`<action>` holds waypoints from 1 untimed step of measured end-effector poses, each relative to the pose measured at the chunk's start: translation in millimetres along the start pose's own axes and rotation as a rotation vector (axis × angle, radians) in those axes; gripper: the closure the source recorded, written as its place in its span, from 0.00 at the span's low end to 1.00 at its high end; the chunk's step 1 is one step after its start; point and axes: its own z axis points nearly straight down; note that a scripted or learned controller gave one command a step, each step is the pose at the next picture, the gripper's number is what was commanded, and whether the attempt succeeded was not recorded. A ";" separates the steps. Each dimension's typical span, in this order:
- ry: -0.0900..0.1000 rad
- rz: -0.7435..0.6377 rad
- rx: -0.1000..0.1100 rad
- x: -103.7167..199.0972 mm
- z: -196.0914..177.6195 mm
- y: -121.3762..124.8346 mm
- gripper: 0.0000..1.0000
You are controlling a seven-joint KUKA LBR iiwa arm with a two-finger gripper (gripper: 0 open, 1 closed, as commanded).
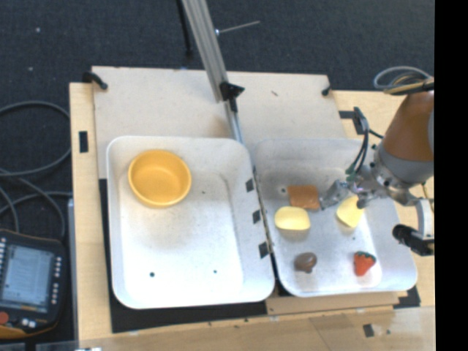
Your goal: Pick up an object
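On the bench, 2 shallow white bins side by side. Left bin: 1 yellow bowl, upright, in the far left corner, well apart from everything else. Right bin: 5 small items. Item 1, brown block, near the bin's middle. Item 2, pale yellow piece, just in front of the brown block, touching or nearly touching it. Item 3, dark brown lump, toward the front edge, nearer than the pale yellow piece. Item 4, red strawberry-like piece, right of the dark brown lump, near the front right corner. Item 5, second yellow piece, right of the brown block, directly beneath the gripper. Arm, grey with orange band, reaching over the right bin from its right side. Gripper low over the second yellow piece, overlapping its upper edge; whether the jaws are apart or together cannot be told, nor whether they touch the piece. Slanted metal rail behind the bins. Black cables and a handheld control pendant on the dark floor left of the bench.
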 end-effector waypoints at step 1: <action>-0.003 -0.001 -0.007 -1.6 51.0 0.7 0.00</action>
